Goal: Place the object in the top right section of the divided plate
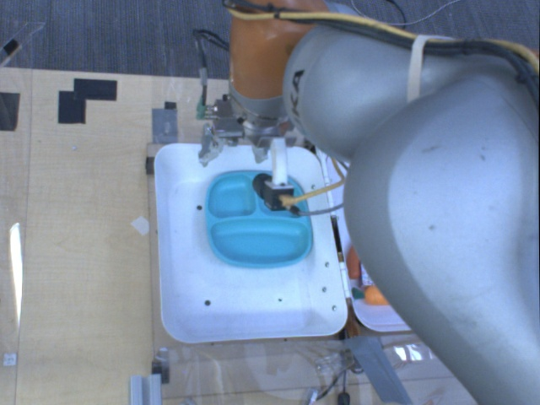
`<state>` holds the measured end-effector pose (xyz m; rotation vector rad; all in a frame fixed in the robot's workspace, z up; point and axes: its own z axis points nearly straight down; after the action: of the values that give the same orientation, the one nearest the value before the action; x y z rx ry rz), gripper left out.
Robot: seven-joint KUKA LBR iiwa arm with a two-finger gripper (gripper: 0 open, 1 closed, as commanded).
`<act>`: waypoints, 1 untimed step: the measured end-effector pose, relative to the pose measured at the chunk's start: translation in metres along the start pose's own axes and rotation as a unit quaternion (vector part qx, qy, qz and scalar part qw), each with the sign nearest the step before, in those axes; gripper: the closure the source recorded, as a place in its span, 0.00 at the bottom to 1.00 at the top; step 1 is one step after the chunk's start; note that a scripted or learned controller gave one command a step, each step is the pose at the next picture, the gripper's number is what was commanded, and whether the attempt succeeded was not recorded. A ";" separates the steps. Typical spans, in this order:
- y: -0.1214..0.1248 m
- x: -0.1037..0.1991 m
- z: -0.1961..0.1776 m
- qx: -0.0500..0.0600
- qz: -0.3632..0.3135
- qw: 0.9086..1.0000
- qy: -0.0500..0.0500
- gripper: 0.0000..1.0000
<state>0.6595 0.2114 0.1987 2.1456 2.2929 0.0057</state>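
Camera view shows the end effector [232, 148] hanging by the far edge of the blue plastic divided plate [253, 245], and I cannot tell how open it is or if it holds the object, so a drop could miss the plate's top right section.

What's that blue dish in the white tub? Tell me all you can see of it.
The blue plate looks like smooth plastic, a rounded rectangle with raised ridges splitting it into two small sections at the top and one wide one below. It lies flat on the floor of the left white bin. The gripper hides part of its top right section.
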 end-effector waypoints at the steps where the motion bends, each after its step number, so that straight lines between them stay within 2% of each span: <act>1: -0.083 -0.011 -0.136 -0.003 -0.048 0.999 0.001 0.00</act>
<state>0.5766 0.1950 0.3349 2.0309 2.3911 0.0130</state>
